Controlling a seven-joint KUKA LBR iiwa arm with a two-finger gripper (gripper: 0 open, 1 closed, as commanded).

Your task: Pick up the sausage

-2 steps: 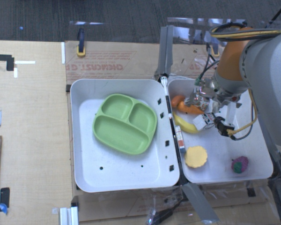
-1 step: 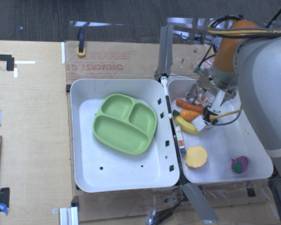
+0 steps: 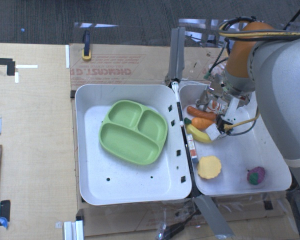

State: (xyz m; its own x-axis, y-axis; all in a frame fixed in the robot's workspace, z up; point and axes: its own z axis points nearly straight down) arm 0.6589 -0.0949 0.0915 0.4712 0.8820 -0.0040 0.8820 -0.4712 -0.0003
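Nearest the camera, in the right bin (image 3: 275, 184): a purple-and-green toy (image 3: 256, 175) by the front right corner, and a round yellow piece (image 3: 209, 167) close to the divider. Just behind, a yellow banana (image 3: 197, 134) lying at a slant, touching an orange carrot (image 3: 203, 122). Beyond these, the sausage (image 3: 200, 112), reddish and long, lying across the bin's rear left part, its right end under the gripper (image 3: 216, 106). Lowered over that end of the sausage, with the grey arm (image 3: 277, 89) and its orange band (image 3: 247, 49) slanting in from the right; finger spread not readable, and no telling whether anything is gripped. In the left bin (image 3: 90, 184), a green divided plate (image 3: 134, 131), three compartments, sitting near the middle and well apart from the toys. Farther back, brown cardboard (image 3: 120, 64) and a yellow-handled clamp (image 3: 86, 46) at the bench's rear edge.
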